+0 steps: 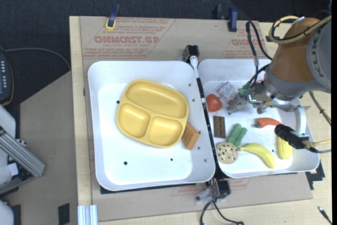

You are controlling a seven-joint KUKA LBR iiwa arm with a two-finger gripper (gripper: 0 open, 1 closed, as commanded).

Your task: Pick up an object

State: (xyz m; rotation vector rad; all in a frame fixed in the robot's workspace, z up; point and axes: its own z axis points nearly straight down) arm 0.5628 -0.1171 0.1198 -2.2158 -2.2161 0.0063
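Gripper (238, 103) hangs low over the right bin (301, 166), and whether those fingers are wide or closed I cannot tell from above, nothing visibly between them. Closest candidate is the red tomato-like piece (213, 102) just to its left against the bin's left wall; it looks like light, stiff, smooth toy plastic, so squeeze across its widest middle.

My arm (308, 68) reads as a fat grey casing with 1 broad orange band above the wrist. Below the band I see a paler grey collar, then a cluttered metal gripper (243, 100) head with a small green part on it. Black cables and 1 yellow cable loop over the orange section
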